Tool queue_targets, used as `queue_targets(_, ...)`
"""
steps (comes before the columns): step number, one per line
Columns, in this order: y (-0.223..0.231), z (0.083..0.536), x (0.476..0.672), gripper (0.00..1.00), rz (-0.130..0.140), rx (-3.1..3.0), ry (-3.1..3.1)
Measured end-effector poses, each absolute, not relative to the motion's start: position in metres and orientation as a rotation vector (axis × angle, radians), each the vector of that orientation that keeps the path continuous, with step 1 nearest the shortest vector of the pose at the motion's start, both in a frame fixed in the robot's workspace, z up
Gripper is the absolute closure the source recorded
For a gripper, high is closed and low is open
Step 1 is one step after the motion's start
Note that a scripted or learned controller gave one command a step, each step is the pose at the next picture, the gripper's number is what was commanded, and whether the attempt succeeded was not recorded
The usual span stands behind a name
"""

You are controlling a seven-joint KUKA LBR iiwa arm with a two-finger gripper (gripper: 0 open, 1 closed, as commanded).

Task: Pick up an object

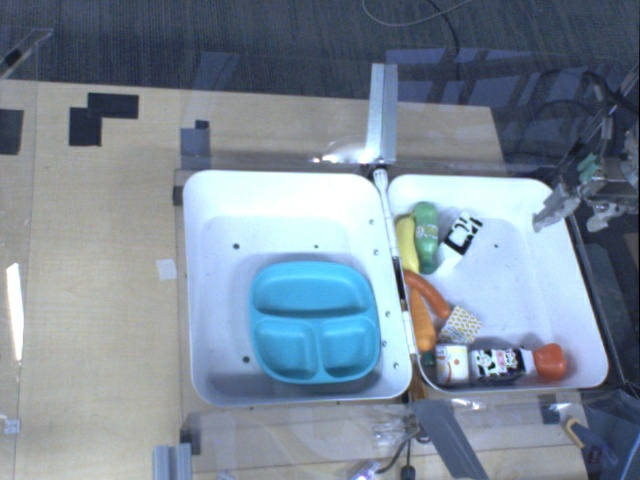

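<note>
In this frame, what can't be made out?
- Gripper: cut off by the right edge; finger state unclear.
- Bottle label: too small to read.
- Carrot: one end hidden under the patterned piece.
- Black-and-white item: too small to identify.

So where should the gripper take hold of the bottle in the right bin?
Probably across the bottle's middle, coming from straight above. It lies on its side along the bin's near wall, with a small jar at one end, so its long sides are the freest.
</note>
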State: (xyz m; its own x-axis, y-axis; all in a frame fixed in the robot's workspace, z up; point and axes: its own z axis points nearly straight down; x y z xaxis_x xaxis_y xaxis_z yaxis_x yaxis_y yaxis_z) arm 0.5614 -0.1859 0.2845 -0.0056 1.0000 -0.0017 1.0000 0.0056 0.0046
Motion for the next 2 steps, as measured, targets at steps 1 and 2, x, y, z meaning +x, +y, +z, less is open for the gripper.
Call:
queue_targets(1, -0.185, 0.296, 0.563, 1.0, 0.009, 2.201, 2.228)
queue_targets(2, -0.151, 0.396, 0.511, 1.0, 0.007, 1.981, 2.427)
